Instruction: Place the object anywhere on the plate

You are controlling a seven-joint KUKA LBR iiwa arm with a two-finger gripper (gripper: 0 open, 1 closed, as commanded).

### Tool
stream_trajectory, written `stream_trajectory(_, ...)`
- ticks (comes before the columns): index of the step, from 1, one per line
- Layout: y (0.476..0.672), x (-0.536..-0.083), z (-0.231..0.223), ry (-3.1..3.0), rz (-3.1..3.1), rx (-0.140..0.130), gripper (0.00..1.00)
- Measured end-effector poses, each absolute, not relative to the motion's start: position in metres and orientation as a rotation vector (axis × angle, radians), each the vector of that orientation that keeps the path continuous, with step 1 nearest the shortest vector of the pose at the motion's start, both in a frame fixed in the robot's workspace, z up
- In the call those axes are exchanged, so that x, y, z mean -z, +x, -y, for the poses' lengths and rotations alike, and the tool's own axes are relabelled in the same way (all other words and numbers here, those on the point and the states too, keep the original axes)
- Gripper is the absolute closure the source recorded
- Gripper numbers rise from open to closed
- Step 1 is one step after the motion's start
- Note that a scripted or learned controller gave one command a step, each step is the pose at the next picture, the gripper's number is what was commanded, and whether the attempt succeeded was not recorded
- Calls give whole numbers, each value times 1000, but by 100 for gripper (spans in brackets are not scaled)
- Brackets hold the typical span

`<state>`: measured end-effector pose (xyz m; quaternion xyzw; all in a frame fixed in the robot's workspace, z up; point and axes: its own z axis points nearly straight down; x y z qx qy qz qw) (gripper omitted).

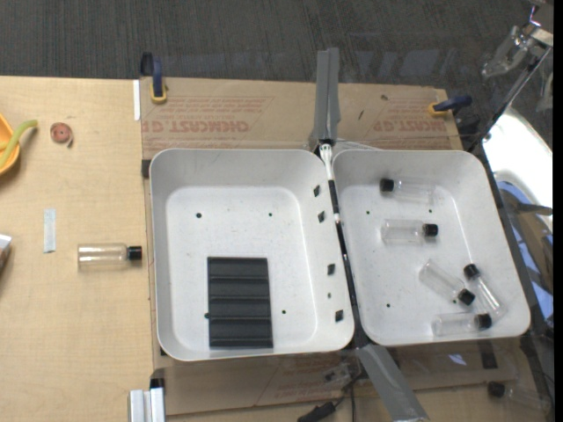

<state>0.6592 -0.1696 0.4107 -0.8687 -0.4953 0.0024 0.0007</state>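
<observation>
Dark carpet lies behind a pale wooden worktop (70, 323) carrying two white bins on cardboard. Left bin (176, 183) holds a black ribbed plate (238, 302) with nothing on it, so I judge placing not yet done. Right bin (479, 183) holds five clear vials (409, 231) with black caps, scattered apart. Another vial (109, 254) lies on the worktop, left of the bins. How my gripper stands, I cannot tell.

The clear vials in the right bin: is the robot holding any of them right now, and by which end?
None is held. The clear vials all lie loose on the floor of the right bin, black caps on, with nothing gripping them.
</observation>
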Motion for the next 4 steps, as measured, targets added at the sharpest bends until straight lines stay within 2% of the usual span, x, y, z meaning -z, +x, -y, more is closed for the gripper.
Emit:
stream_trajectory(1,630,-424,63,-2928,1135,-8,0)
stream_trajectory(2,653,-421,-42,-3060,713,-5,0)
stream_trajectory(3,622,-440,68,-3061,707,-9,0)
stream_trajectory(4,614,-439,223,-3059,711,-10,0)
